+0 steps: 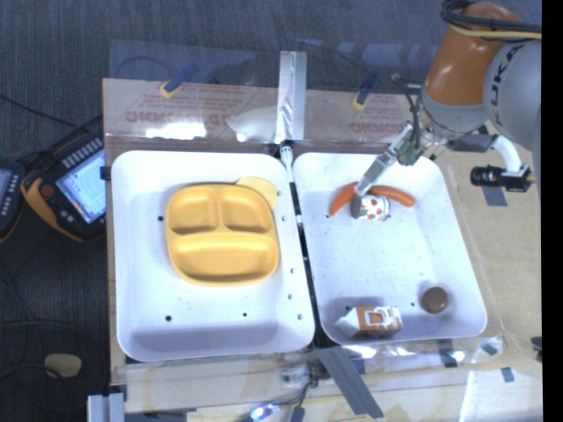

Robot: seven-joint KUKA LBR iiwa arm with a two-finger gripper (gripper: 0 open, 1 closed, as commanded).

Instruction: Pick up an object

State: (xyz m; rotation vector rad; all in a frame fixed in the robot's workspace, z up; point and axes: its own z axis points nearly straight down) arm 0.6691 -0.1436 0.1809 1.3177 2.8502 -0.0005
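Observation:
My gripper (361, 197) reaches down from the upper right into the back of the right bin (457, 236). Its tip sits among a small cluster of objects: an orange carrot-like piece (341, 200) on its left, a second orange piece (401, 198) on its right, and a small white object with red spots (376, 207) just below it. The tip touches or overlaps this cluster, and nothing is visibly lifted. Near the bin's front lie a brown ball (434, 300) and a small brown and white box (377, 321).
The left bin (141, 315) holds a yellow divided tray (223, 234) with a pale yellow piece (257, 185) behind it. A clear divider (291, 95) stands upright between the bins at the back. A handheld controller (66, 185) lies off the bench at the left.

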